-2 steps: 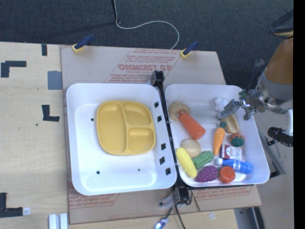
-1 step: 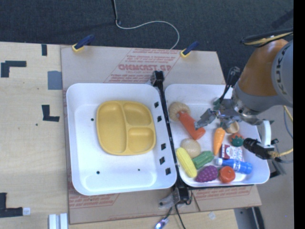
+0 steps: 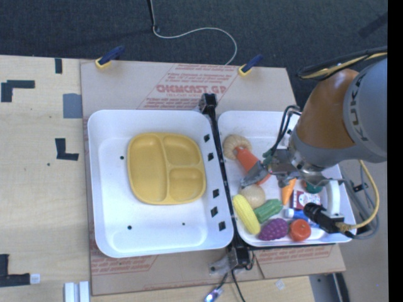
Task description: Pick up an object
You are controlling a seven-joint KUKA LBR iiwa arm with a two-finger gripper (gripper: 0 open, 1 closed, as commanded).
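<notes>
**Inspection: fingers lowered into the right bin, no object secured**

The gripper (image 3: 257, 176) is found low in the right bin (image 3: 272, 119), its dark fingers spread to a moderate gap and pointed toward the divider between the bins. The fingers are seen just beside the orange-red carrot-like piece (image 3: 247, 159), at its lower end; nothing is seen clamped between them. Whether the carrot-like piece is touched cannot be settled from this angle.

The task is judged to be at the approach stage. No object is lifted, and closure and lift are left to be done.

Below the fingers, a pale round item (image 3: 254, 195) is noted, and just beside it a yellow corn cob (image 3: 245, 214). A green vegetable (image 3: 269, 209), a purple bunch of grapes (image 3: 273, 229) and a red tomato-like piece (image 3: 300, 230) are recorded along the bin's near side. A beige mushroom-shaped toy (image 3: 232, 145) is noted near the divider, above the carrot-like piece. Further items under the wrist are partly hidden and are not identified.

The left bin (image 3: 101, 168) is found to hold one yellow divided plate (image 3: 167, 168), lying flat, well apart from the gripper. Both bins are carried on a cardboard sheet (image 3: 182, 87) on the table (image 3: 38, 168).
</notes>
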